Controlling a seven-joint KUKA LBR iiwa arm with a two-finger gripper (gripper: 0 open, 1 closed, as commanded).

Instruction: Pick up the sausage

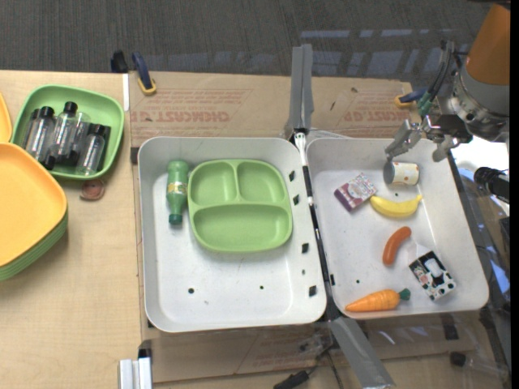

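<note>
The short orange-red sausage (396, 244) lies loose on the floor of the right-hand shallow white bin (466, 217), tilted on a diagonal, with bare plastic on both of its long sides. That free room probably makes it an easy target from above. Just beyond it lies a yellow banana (396, 206); nearer the front rim sits an orange carrot with a green top (377, 301), and to the sausage's right a small black-and-white printed box (431, 275). A little purple-and-white packet (355, 192) and a small cream cylinder (402, 173) rest toward the back of the same bin.

The metal two-finger tool (422, 138) hangs over the bin's back right corner, well apart from the sausage, its fingers spread and holding nothing. The grey arm with its orange band (491, 47) reaches in from the right, so the pick looks not yet started.

The left white bin (154, 241) carries a light green divided plastic plate (240, 203) with a small green bottle (177, 190) lying just beside it.

Both bins sit on brown cardboard sheeting (211, 112) over a pale wooden table (73, 298). At the far left stand a green tray of dark small bottles (69, 132) and a stack of orange plates (28, 209). Dark grey carpet (243, 14) lies behind.
</note>
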